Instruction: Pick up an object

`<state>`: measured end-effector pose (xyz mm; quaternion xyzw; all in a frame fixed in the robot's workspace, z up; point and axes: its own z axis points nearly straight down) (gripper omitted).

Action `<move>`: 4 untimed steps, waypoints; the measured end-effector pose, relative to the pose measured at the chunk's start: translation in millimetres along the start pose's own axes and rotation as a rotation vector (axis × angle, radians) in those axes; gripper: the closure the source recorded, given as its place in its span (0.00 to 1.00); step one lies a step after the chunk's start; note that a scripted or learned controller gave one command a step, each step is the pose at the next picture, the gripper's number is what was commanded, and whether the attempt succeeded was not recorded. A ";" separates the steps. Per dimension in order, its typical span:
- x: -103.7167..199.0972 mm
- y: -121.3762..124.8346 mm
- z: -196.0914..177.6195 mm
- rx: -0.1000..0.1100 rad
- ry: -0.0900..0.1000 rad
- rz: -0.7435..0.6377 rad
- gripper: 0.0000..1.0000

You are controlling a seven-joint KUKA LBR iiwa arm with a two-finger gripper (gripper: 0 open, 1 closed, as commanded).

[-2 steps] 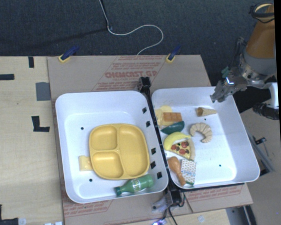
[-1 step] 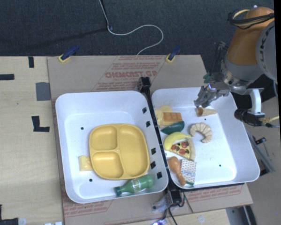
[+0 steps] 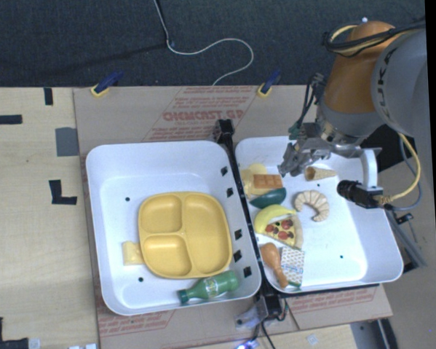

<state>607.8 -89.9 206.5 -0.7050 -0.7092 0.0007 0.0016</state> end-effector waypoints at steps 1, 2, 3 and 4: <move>51.9 -21.8 -5.9 0.001 0.000 0.001 1.00; 106.1 -34.3 -4.0 0.001 0.000 -0.001 1.00; 143.3 -25.8 -26.7 -0.003 0.000 0.001 1.00; 147.9 -29.4 -24.0 0.000 -0.001 0.003 1.00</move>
